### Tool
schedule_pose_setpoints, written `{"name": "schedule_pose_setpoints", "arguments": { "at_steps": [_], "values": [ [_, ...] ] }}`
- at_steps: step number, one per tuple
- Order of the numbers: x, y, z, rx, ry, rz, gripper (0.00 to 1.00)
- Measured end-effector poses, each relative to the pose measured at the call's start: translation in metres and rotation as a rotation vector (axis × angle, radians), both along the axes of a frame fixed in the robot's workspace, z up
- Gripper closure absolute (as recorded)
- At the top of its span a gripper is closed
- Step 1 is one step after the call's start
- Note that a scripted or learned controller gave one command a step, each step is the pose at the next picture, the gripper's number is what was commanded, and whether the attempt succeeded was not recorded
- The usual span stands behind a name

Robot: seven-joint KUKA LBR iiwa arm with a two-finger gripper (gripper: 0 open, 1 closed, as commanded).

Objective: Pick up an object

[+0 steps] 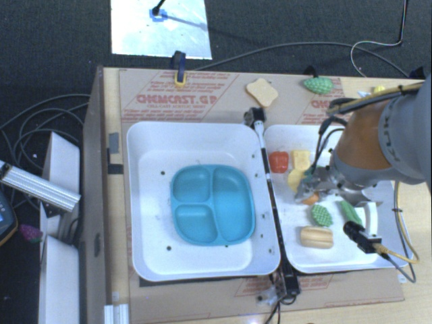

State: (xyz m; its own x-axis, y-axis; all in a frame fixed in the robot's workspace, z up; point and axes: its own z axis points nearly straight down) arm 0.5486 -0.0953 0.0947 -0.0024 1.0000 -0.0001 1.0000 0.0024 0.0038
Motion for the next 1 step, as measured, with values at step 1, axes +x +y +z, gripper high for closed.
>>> {"name": "schedule_pose_setpoints", "arguments": {
  "at_steps": [1],
  "values": [
    [0.0250,0.0683,0.0907,0.001,-0.001,0.002,1.00]
  ]
}}
